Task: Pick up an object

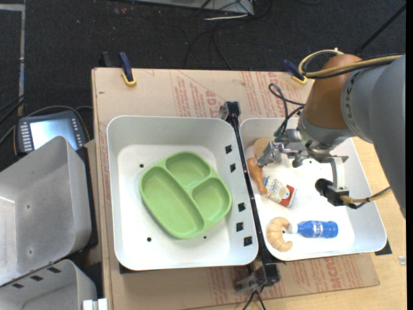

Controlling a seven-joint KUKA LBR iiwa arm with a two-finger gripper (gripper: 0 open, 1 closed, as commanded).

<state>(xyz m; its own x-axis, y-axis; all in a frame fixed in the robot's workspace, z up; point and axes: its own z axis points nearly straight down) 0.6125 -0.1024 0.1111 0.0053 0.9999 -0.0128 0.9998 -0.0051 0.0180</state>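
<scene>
light: bright, even | shadows: soft | focus: slightly soft, perhaps compression | glare: mild

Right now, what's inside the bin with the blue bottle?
The right bin holds the bottle, a croissant, a small carton and an orange piece. The arm covers the bin's back part.

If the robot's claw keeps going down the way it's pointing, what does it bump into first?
Probably the orange carrot-like toy at the right bin's left edge. The gripper sits just above it, next to the small milk carton. Depth is hard to judge from this slanted view.
</scene>
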